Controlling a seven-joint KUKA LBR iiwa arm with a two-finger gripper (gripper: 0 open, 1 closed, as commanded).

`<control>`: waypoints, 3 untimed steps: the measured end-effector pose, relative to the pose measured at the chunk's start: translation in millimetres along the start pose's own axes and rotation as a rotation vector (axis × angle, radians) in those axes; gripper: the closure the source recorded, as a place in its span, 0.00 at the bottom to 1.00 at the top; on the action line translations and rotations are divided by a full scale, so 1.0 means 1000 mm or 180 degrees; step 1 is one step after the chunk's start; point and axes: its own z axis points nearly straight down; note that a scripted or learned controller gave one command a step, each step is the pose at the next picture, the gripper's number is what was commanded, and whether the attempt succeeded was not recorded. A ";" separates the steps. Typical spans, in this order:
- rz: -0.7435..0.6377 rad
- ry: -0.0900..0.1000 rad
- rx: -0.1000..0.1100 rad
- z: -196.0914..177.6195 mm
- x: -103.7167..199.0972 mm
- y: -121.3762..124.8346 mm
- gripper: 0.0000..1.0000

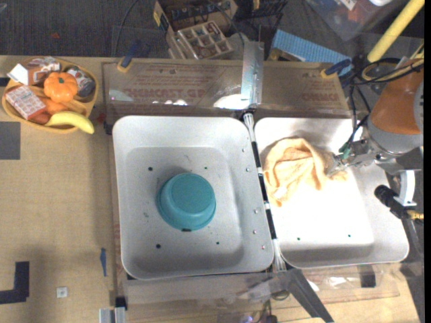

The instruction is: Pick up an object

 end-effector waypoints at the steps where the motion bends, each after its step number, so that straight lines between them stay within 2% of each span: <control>1: -0.1042 0.0014 0.0025 -0.046 0.046 0.025 1.00; 2: -0.1041 0.0014 0.0025 -0.046 0.046 0.025 0.00; 3: -0.0077 0.0012 0.0033 -0.041 0.052 0.029 0.00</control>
